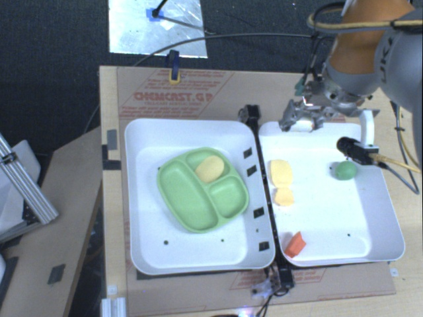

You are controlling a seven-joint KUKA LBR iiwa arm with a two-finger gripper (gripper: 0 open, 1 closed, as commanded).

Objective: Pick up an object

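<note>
- Arm (pixel 377 38): grey, with an orange band above the wrist; it enters from the right and hangs over the far edge of the right bin.
- Gripper (pixel 305 119): sits over the far left corner of the right bin. Nothing shows between its fingers; whether they are spread or closed cannot be told at this angle.
- Right bin (pixel 377 243): shallow, white, holding four loose items.
- Green ball (pixel 344 170): small and round, near the right side of the right bin, just beside a black fitting (pixel 357 150) that juts in from the arm's side.
- Yellow block (pixel 281 172): pale, lying close to the left wall of the right bin.
- Small yellow piece (pixel 284 196): just in front of the yellow block, touching it or nearly so.
- Orange piece (pixel 295 244): wedge-like, in the near left corner of the right bin, well apart from the gripper.
- Left bin (pixel 152 256): shallow, white, side by side with the right bin.
- Green tray (pixel 198 203): divided into compartments, lying tilted in the middle of the left bin.
- Yellow lump (pixel 210 169): rounded, resting in the far compartment of the green tray.
- Brown board (pixel 172 91): lies under both bins and carries red lettering.
</note>
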